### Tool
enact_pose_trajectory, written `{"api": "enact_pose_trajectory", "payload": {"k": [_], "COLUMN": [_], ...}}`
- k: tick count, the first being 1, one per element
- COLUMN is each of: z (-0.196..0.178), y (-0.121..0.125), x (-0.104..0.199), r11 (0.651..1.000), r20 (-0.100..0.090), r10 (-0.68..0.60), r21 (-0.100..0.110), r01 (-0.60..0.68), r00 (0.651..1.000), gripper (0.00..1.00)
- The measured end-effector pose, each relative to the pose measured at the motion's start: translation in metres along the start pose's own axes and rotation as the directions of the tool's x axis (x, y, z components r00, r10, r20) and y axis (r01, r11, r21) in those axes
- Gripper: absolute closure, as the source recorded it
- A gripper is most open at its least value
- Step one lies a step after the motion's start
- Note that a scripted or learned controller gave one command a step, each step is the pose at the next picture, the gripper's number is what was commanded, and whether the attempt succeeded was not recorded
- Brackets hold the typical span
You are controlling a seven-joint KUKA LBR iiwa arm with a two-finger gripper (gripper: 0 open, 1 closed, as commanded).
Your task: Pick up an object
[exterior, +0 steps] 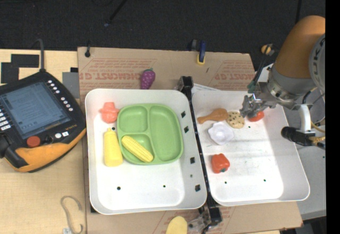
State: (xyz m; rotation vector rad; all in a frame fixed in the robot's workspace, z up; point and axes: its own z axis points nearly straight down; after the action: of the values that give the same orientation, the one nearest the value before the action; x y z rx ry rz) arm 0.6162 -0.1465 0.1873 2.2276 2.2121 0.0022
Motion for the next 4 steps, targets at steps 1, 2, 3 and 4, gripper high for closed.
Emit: {"api": "enact_pose_trajectory", "payload": {"k": [1, 2, 3, 4], "z": [-0.043, -0.035, -0.047, -0.03], "y": [0.0, -0.027, -0.054, -0.078], "x": [-0.002, 0.052, 0.093, 0.142], "r11": [1.0, 1.0, 1.0, 1.0], "r20": [0.0, -0.003, -0.003, -0.003], "r10": [-0.005, -0.009, -0.009, -0.01], "r21": [0.0, 0.008, 0.007, 0.009], "r01": [0.005, 0.009, 0.009, 0.01], "r00": [1.0, 1.0, 1.0, 1.0], "gripper": [1.0, 1.0, 1.0, 1.0]}}
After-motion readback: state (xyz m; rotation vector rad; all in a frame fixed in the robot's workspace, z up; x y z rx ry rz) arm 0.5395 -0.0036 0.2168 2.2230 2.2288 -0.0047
